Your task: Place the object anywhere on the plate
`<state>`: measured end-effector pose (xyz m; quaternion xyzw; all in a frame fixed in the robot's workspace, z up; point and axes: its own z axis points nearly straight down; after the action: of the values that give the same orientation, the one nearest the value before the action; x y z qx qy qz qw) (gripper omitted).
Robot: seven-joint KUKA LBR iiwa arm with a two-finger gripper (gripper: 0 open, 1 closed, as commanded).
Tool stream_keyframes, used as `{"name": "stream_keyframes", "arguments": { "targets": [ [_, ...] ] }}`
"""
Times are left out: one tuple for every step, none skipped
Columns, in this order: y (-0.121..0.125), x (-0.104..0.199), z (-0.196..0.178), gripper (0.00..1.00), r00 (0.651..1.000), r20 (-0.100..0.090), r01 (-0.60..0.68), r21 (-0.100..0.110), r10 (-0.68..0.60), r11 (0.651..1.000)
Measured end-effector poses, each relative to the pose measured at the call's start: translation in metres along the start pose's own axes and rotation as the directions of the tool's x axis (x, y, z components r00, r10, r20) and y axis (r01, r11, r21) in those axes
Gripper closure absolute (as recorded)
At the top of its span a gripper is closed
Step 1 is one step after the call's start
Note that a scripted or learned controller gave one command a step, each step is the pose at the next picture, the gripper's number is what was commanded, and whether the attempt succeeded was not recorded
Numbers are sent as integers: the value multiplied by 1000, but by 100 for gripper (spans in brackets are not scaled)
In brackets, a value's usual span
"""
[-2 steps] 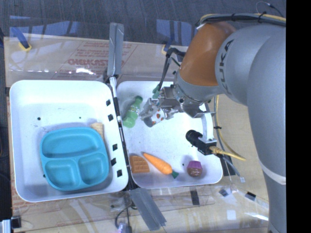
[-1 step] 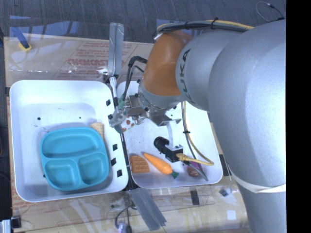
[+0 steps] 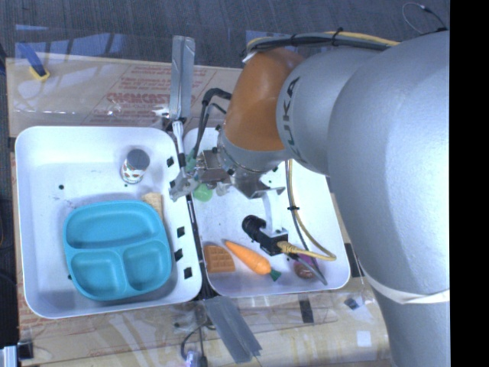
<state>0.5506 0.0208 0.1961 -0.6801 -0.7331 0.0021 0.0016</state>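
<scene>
- Blue plate (image 3: 116, 249) lies in left bin (image 3: 46, 167).
- Carrot (image 3: 248, 256) and waffle (image 3: 219, 258) lie right of plate, in right bin (image 3: 317, 212).
- Silver cup (image 3: 136, 165) stands beyond plate's far edge.
- Pincer (image 3: 191, 180) hangs beyond plate's far right corner, beside green piece (image 3: 202, 193); its opening cannot be told.

Two bins sit side by side on the worktop (image 3: 92, 331). In the left bin (image 3: 76, 167), the plate (image 3: 114, 251) fills the near part, close to the near wall. A small can (image 3: 135, 165) stands behind the plate, toward the far right corner. A small cracker (image 3: 153, 201) lies touching the plate's far right corner.

In the right bin (image 3: 229, 224), a waffle (image 3: 219, 258) lies in the near left corner. A carrot (image 3: 250, 257) lies just right of it, and a small vegetable (image 3: 304, 270) lies toward the near right corner. The pincer (image 3: 191, 178) hangs over the wall between the bins, with a small round piece (image 3: 202, 193) just beside it, by the right bin's left wall.
</scene>
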Motion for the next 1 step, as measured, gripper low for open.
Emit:
{"name": "stream_keyframes", "arguments": {
  "targets": [
    [-34,61,6,0,929,-1,-371,3,371,929]
  ]
}}
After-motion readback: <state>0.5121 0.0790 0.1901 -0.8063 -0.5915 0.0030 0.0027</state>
